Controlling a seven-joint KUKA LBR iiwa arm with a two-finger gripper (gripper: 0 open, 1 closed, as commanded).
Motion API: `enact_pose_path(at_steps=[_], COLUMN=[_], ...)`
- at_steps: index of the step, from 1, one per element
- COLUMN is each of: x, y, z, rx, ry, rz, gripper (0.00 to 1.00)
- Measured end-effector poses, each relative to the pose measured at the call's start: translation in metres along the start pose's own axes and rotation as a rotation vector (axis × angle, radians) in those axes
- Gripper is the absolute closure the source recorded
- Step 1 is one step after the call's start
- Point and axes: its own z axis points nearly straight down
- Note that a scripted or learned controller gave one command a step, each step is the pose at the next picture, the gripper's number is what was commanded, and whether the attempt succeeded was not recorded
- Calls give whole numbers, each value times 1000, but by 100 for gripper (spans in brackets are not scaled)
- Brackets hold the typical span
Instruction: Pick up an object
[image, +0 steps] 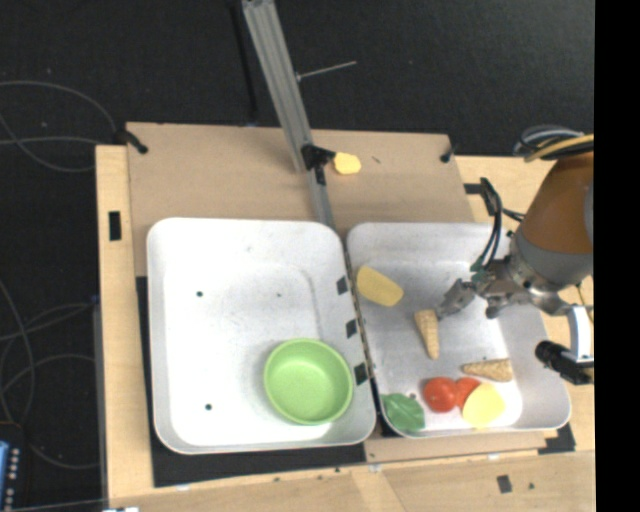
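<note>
camera view: the jaws (458, 298) hang over the right bin (440, 240), in its upper middle, reached in from the right side on the grey arm with its orange band (560, 215). whether the jaws are apart or together cannot be told from here; the tip is dark and small, and nothing shows between them.

the likeliest thing to pick is the tan cone-shaped piece (428, 332), which lies just below and slightly left of the jaws, near but apart from them, flat on the bin floor with its long axis running roughly top to bottom. it looks like a light, stiff plastic toy, smooth and so probably a little slippery; its taper means a grip near the wide end or across the middle of its short width should hold better than one at the narrow tip.

a yellow wedge (379, 287) lies to the left of the jaws, further off, close to the bin's left wall. below the jaws and to the right sits a second tan piece (488, 370); well below them, along the bin's near edge, are a red round piece (441, 393), a yellow round piece (484, 405) touching it, and a green piece (403, 411). all look light and rigid.

far to the lower left, in the left bin (200, 260), stands a green bowl (308, 381).
</note>
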Motion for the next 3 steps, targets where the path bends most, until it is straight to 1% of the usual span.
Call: enact_pose_path(at_steps=[1, 2, 3], x=[-1, -2, 0], y=[0, 1, 9], z=[52, 39, -23], rx=[-2, -7, -11], ry=[0, 1, 1], rz=[0, 3, -4], gripper=[0, 100, 100])
